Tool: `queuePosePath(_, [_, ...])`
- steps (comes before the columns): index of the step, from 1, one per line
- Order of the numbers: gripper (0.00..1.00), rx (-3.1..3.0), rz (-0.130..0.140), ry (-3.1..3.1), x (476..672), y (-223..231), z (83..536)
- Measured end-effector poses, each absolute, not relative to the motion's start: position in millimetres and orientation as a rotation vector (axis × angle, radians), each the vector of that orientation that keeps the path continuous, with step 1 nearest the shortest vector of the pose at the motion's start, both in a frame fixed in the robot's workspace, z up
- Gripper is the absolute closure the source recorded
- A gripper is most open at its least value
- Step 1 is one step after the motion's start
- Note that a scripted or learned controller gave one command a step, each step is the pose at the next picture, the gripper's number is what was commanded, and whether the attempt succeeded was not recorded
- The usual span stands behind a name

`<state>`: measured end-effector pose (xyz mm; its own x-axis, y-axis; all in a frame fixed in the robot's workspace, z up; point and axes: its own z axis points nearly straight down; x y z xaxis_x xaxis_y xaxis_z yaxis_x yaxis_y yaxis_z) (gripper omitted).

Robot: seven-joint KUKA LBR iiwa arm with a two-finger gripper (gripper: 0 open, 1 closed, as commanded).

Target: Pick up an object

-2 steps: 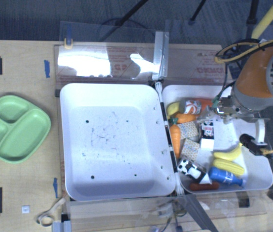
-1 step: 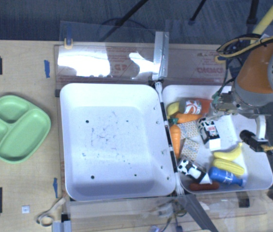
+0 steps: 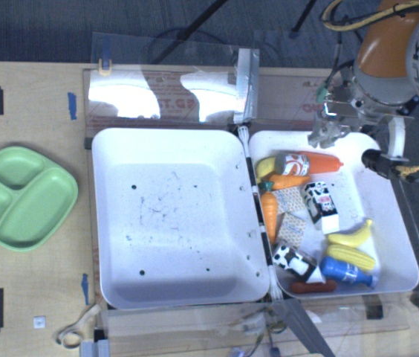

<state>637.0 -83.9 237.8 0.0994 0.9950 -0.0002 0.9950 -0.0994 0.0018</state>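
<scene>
The arm's pincer [image 3: 328, 131] hangs above the far edge of the right bin [image 3: 401, 222], just over the bottle [image 3: 310, 162] with the orange cap; nothing sits between its tips, and I cannot tell how far apart they stand. The right bin holds all the loose things: the bottle lies on its side at the far end, a carrot [image 3: 269, 213] lies along the left wall, and a patterned cloth [image 3: 293, 216] is spread beside it. A black and white carton [image 3: 321, 201] lies near the middle, a second black and white piece [image 3: 291, 259] lies at the near left, and a banana [image 3: 352, 235] and a blue cup [image 3: 345, 271] rest at the near right. The left bin [image 3: 172, 214] sits beside it on the desk [image 3: 24, 110]. A green divided plate [image 3: 21, 196] rests on the desk well to the left.
</scene>
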Motion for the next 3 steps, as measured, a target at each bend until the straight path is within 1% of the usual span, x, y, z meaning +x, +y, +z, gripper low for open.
queuePosePath(1, [1.00,2.158,-0.001,2.283,637.5,-119,178])
queuePosePath(2, [1.00,1.946,0.003,2.461,647.5,-103,117])
queuePosePath(3, [1.00,2.551,0.001,1.831,667.1,-52,185])
